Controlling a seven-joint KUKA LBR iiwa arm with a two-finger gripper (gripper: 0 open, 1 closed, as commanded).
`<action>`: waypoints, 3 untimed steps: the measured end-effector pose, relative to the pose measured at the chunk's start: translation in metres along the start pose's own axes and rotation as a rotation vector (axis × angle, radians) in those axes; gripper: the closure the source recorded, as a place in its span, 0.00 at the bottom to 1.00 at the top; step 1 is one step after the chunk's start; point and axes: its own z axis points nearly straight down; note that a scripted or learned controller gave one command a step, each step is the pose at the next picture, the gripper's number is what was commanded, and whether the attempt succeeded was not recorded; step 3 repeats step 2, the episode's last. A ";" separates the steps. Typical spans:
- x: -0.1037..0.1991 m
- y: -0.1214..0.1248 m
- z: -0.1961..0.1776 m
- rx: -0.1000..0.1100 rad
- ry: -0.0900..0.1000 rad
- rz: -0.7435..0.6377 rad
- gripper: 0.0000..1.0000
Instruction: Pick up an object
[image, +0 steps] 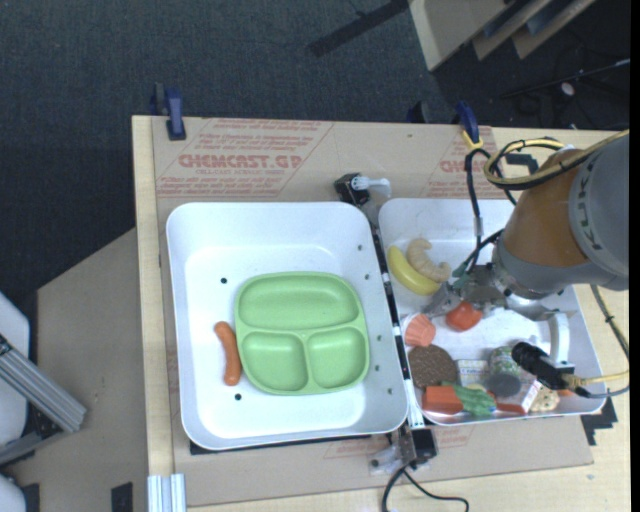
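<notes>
2 white bins: smooth, glossy plastic. Green divided tray: matt plastic, smooth. Orange sausage and yellow banana: smooth, toy-like plastic. Brown patty: rough, grainy surface. Bench board: matt brown card or fibreboard, printed red. Arm: smooth grey casing, satin orange band.

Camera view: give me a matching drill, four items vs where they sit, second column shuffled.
Items:
1. green divided plate
2. orange sausage
3. yellow banana
4. brown round patty

Places:
A. right bin, upper left part
B. left bin, middle
C. right bin, lower left, beside the divider between bins
D. left bin floor, left of the plate

Pairs: 1-B, 2-D, 3-A, 4-C
</notes>
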 end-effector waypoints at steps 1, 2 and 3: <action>-0.001 0.002 -0.014 -0.009 -0.003 0.002 1.00; 0.068 0.019 -0.108 -0.017 -0.001 -0.008 1.00; 0.068 0.019 -0.108 -0.017 -0.001 -0.008 1.00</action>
